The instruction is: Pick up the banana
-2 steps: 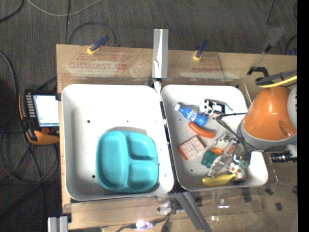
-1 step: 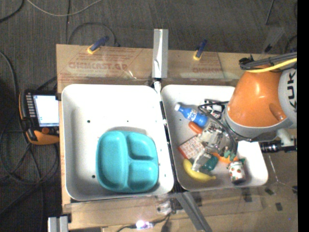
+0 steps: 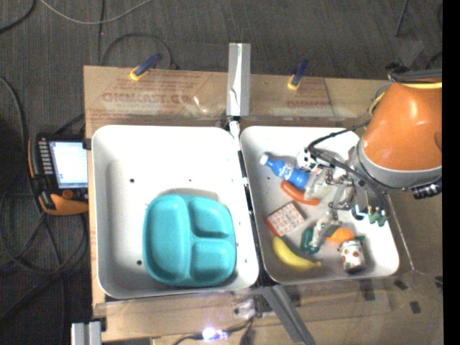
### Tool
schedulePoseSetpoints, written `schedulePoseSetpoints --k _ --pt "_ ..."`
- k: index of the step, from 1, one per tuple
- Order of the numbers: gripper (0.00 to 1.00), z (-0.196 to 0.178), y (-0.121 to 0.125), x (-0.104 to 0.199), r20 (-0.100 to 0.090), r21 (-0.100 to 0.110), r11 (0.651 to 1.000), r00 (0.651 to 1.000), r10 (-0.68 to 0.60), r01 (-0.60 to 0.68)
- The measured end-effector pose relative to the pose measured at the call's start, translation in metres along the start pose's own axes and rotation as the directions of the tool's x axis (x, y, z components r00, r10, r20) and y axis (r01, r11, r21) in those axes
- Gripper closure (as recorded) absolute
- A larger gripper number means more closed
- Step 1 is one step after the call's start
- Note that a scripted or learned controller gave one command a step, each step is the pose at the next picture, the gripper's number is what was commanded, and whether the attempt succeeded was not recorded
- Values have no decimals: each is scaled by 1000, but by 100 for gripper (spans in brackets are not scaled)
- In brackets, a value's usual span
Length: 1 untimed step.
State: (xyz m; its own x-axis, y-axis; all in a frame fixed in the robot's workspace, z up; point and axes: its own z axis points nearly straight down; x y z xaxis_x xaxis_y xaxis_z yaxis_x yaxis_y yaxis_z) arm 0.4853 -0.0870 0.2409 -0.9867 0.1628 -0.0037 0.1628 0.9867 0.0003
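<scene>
The yellow banana (image 3: pixel 293 254) lies in the right bin (image 3: pixel 394 263) near its front wall, curving from upper left to lower right. My gripper (image 3: pixel 318 234) hangs low over the bin, just above and to the right of the banana's right end. It is open and I see nothing between its fingers. The grey arm with its orange band (image 3: pixel 402 124) reaches in from the right and hides the bin's back right corner.
In the right bin lie a blue bottle (image 3: pixel 279 167), an orange carrot-like piece (image 3: pixel 296 192), a red and white card (image 3: pixel 284 219), an orange lump (image 3: pixel 343 234) and a small patterned can (image 3: pixel 352 254). A teal divided tray (image 3: pixel 190 240) sits in the left bin (image 3: pixel 115 164).
</scene>
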Motion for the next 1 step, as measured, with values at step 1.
schedulePoseSetpoints --k 1 --pt "0 57 40 8 -4 -1 987 987 -161 161"
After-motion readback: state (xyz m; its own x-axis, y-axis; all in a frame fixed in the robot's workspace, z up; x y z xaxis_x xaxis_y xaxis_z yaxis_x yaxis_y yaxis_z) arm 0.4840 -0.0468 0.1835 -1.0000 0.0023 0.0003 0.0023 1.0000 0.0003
